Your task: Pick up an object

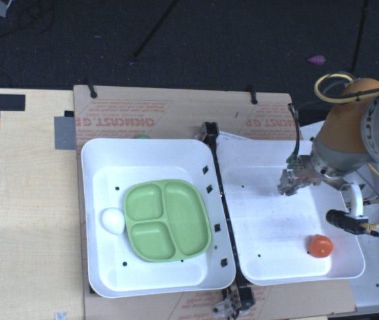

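A small red-orange round object (320,246) with a pale top lies near the front right corner of the right bin (269,265). My gripper (288,185) hangs over the upper middle of that bin, well up and to the left of the red object and apart from it. Nothing is seen in its grasp. In the left bin (103,159) a green three-part plate (167,220) lies flat, with a white egg-shaped object (113,220) touching its left edge.
A black divider with clips (220,209) runs between the two bins. Both bins rest on a cardboard sheet (176,112) on the pale wooden bench (23,212). The arm's orange band (349,122) rises at the right.
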Motion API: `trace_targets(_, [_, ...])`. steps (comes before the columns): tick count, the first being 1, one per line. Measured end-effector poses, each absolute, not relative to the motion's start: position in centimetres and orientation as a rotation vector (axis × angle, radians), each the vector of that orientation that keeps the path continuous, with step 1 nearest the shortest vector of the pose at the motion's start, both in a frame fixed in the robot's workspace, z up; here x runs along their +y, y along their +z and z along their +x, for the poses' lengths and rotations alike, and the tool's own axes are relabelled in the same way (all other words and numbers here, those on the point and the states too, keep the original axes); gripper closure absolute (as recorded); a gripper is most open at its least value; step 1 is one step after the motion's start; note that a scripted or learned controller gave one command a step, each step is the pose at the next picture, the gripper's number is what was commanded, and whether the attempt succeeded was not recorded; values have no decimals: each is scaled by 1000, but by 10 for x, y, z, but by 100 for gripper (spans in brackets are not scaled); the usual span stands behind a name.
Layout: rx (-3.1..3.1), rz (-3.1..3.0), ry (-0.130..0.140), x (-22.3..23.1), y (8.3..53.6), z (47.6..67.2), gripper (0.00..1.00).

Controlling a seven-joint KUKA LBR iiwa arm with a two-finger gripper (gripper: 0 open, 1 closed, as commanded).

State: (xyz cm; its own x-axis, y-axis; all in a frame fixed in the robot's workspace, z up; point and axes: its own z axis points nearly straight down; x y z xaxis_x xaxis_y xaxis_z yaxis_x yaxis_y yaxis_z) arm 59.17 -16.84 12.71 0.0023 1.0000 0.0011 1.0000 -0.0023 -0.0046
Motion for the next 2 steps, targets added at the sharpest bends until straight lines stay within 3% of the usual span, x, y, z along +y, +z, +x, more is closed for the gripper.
trace_targets(1, [-2219, -2228, -2, -175, 189, 589, 100])
trace_targets(2, [-2219, -2225, 0, -176, 205, 589, 100])
